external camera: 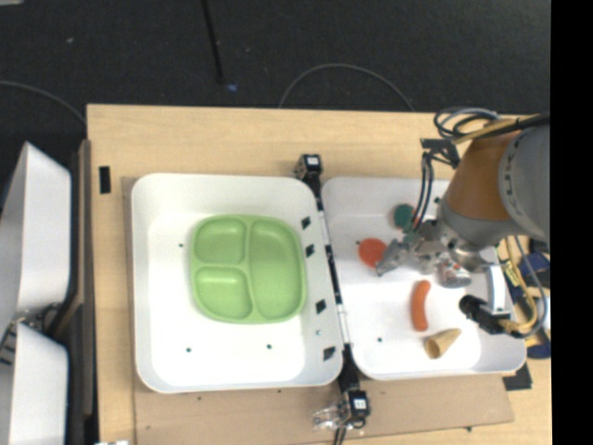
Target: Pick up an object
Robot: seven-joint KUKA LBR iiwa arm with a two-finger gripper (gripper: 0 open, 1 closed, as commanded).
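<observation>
The gripper (pixel 389 258) hangs low over the right bin (pixel 371 341), reaching in from the right with its metal tip aimed leftward at a small red object (pixel 372 250) — the two look to be touching or just beside each other, though at this slant I cannot tell which. Whether the tip is spread or closed cannot be told from here, and nothing is plainly caught in it. That red piece lies directly ahead of the tip, a roundish thing with no clear long axis, so it seems the likeliest target. Behind and above the tip sits a teal object (pixel 403 215), near the wrist cables. Below and to the right of the tip lies an orange sausage-shaped piece (pixel 421 305), its long axis running nearly upright in the view, and further down a tan cone (pixel 443 343) (pointing down-left). Well away to the left, the other bin (pixel 148 341) holds a green divided plate (pixel 248 268).
</observation>
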